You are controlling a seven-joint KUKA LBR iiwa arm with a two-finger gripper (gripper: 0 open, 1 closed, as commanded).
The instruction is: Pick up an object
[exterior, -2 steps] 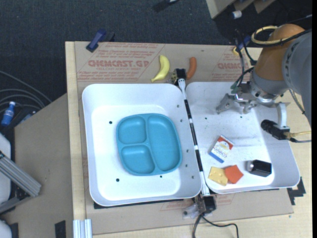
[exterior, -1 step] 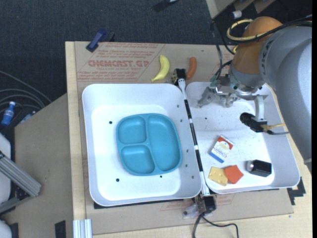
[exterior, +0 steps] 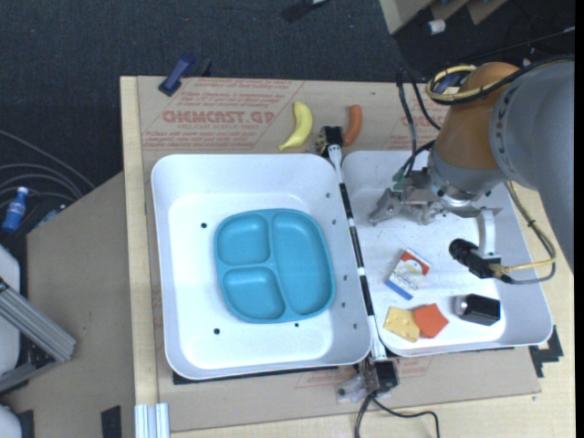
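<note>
Tray (exterior: 274, 265) in left bin (exterior: 173, 245); carton (exterior: 408, 273) in right bin (exterior: 529, 322).

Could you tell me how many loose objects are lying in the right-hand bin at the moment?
4: a small box mid-bin, a yellow piece and an orange piece touching at the front, a black object front right. The arm may hide more.

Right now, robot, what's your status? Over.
Gripper low in right bin, holding nothing seen. Small carton, yellow block, orange block untouched. Nothing blocking.

Grey arm (exterior: 538, 117) — orange band, seemingly cabled.
</note>
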